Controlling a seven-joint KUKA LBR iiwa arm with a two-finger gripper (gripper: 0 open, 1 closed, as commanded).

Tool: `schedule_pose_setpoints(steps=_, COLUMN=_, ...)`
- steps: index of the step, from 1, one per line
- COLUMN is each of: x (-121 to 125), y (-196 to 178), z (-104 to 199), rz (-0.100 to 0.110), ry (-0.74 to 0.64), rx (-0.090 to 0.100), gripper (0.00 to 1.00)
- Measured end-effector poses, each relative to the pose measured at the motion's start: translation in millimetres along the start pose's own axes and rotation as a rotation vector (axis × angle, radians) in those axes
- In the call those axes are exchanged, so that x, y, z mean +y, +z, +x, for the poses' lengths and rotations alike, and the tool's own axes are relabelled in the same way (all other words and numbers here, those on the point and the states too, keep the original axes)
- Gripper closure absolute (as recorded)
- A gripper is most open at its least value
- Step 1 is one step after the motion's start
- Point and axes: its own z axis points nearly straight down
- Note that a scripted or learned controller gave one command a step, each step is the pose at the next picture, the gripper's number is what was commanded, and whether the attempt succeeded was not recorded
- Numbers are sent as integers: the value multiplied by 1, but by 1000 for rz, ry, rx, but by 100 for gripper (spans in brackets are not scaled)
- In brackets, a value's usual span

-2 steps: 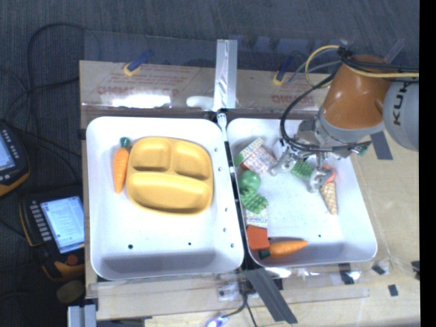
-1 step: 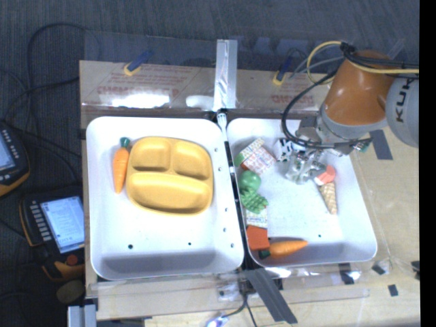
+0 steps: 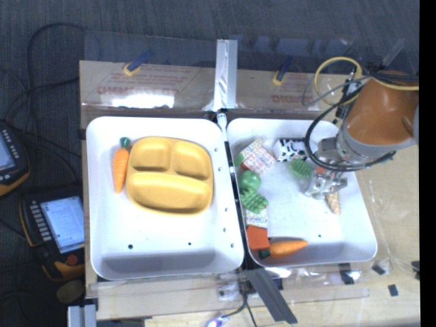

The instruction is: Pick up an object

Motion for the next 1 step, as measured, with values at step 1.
schedule_pose_setpoints(steps=1, x=24, y=2, z=-80, rz=4, ry=244, rx=14, gripper=100)
